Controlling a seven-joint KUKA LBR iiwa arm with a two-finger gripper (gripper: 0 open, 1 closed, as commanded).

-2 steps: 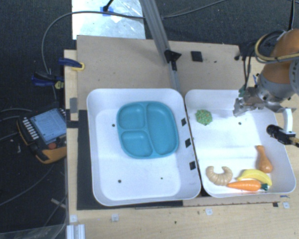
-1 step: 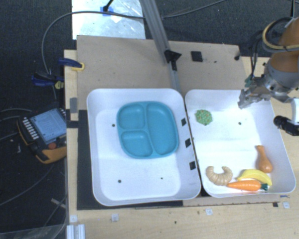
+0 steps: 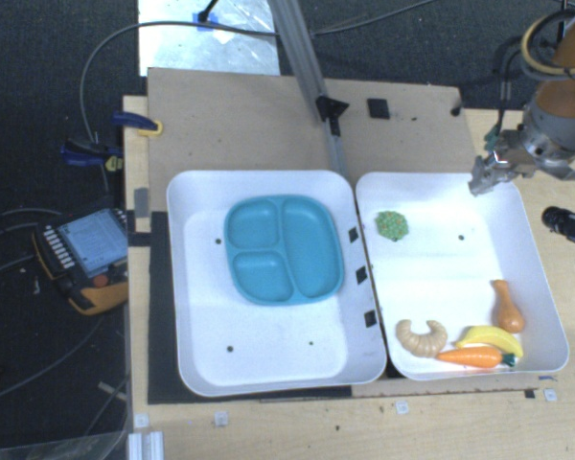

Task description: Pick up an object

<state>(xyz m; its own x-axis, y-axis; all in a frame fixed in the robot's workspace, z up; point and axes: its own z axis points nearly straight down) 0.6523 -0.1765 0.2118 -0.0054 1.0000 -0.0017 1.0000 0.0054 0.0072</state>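
Observation:
The right bin (image 3: 441,257) holds a green broccoli floret (image 3: 392,224) near its back left. Along its front right lie a tan croissant (image 3: 421,337), an orange carrot (image 3: 472,357), a yellow banana (image 3: 494,338) and a brown drumstick-like piece (image 3: 505,306). My gripper (image 3: 486,176) hangs over the back right corner of this bin, far from all of them. Nothing shows between its fingers.
The left bin (image 3: 201,353) holds a blue divided plate (image 3: 284,248). A grey pole (image 3: 302,41) slants across the board behind the bins. Cables, clamps and a small device (image 3: 86,252) lie off the bench's left side.

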